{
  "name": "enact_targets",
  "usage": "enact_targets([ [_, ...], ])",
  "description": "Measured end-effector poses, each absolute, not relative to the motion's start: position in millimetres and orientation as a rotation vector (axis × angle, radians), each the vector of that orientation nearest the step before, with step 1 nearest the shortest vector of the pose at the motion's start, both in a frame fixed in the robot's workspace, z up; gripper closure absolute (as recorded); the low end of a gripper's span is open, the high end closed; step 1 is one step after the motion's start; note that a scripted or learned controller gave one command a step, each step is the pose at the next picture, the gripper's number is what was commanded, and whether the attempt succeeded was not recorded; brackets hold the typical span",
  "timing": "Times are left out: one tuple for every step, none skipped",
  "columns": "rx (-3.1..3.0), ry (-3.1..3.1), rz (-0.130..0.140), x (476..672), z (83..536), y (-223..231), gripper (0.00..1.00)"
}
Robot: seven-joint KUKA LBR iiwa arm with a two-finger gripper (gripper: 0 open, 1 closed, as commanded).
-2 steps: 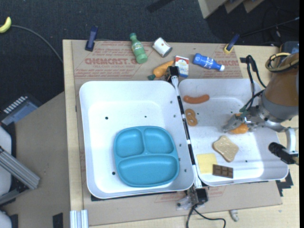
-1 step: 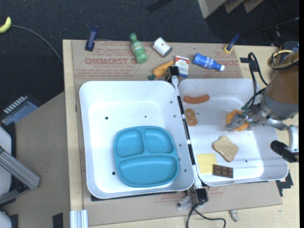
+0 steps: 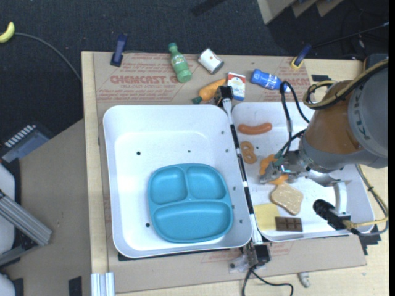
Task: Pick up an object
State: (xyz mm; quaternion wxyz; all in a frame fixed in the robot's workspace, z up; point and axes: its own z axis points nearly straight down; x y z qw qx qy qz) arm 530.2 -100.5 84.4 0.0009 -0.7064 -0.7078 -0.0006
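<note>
Pincer [image 3: 271, 172]: low in right white bin [image 3: 321, 113], over small orange toy piece [image 3: 267, 163]; open/shut can't tell.
Left bin [image 3: 123, 134]: held blue divided plastic plate [image 3: 189, 202].

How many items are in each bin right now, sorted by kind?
Left bin:
Blue divided plate: 1

Right bin, where the gripper sits over small orange pieces I cannot count:
Sausage: 1
Pretzel: 1
Bread slice: 1
Cheese slice: 1
Chocolate bar: 1

Total: 6 items clearly countable.
</note>
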Motion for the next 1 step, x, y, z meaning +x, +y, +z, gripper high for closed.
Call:
enact_targets([
  [-2.22,-2.226,-0.006,539.6,206.1,-35.4,1.0],
])
